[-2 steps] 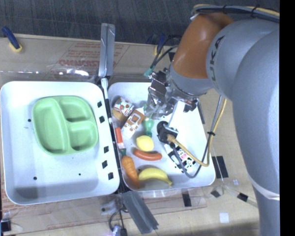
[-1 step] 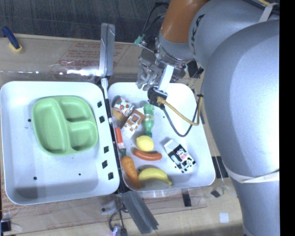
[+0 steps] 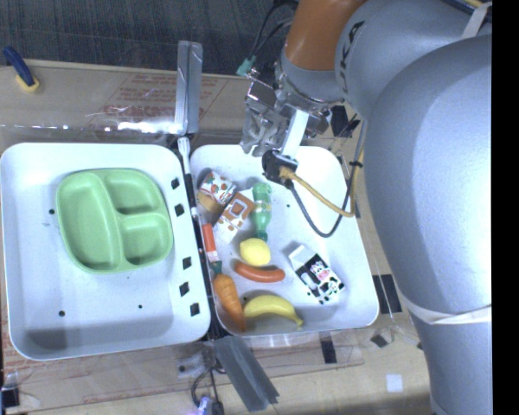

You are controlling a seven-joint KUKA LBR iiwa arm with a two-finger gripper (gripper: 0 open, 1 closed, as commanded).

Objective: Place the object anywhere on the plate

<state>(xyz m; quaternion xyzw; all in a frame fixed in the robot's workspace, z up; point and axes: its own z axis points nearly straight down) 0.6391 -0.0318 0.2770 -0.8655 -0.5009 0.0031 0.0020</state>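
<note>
A green divided plate [image 3: 114, 219] lies in the left white bin [image 3: 35, 318]. The right bin [image 3: 350, 232] holds several toy foods: a lemon [image 3: 255, 251], a sausage [image 3: 259, 273], a banana [image 3: 272, 309], a carrot [image 3: 228, 296], a green bottle [image 3: 261, 210], a brown and white carton [image 3: 235, 212] and a black and white carton [image 3: 317, 276]. My gripper [image 3: 261, 138] hangs over the back edge of the right bin, above and behind the green bottle. I see nothing between its fingers.
A metal divider [image 3: 189, 93] stands between the bins at the back. A yellow cable [image 3: 320, 199] loops from the wrist over the right bin. The big grey arm covers the right side. A blue and yellow tool [image 3: 20, 67] lies at the far left.
</note>
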